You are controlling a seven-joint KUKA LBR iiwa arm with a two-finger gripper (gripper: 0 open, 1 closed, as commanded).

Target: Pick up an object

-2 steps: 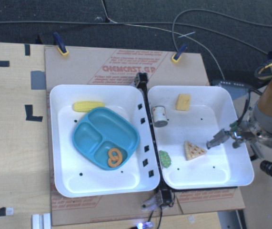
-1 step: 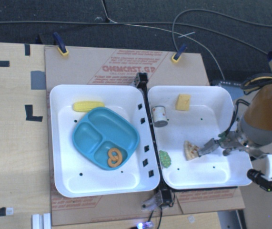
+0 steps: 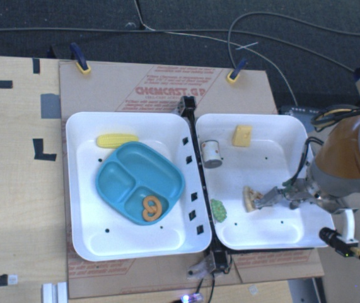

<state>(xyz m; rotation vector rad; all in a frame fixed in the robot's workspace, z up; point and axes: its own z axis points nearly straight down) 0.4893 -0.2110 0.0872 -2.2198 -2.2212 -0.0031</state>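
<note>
One small tan object point(image 3: 251, 199), ragged in outline and too small to name surely, lies on the floor of the right bin point(image 3: 293, 235), toward its lower middle, and the end effector point(image 3: 263, 200) is right at it: the grey fingers reach in from the right and their tips meet the object's right side, but whether they are parted or clenched, and whether the object sits between them, cannot be told from this slanted view. Behind the end effector the grey wrist leads back to the orange band of the arm point(image 3: 343, 153) at the bin's right rim. In the same bin a yellow block like a piece of cheese point(image 3: 243, 136) rests near the upper middle, a small silver can point(image 3: 211, 153) lies on its side near the left wall, and a green leafy piece point(image 3: 218, 210) sits low against the left wall, just left of the tan object. The left bin point(image 3: 79, 188) touches the right one along a black-clipped seam and holds a blue divided plate point(image 3: 135, 175), tilted in plan, with an orange pretzel point(image 3: 151, 208) in its lower compartment; a yellow corn cob point(image 3: 117, 141) lies just above the plate's upper edge. Both bins stand on a cardboard sheet point(image 3: 161, 87) clamped to the wooden worktop point(image 3: 16, 188) by two yellow-tipped clamps point(image 3: 81, 60) at its far edge.
</note>
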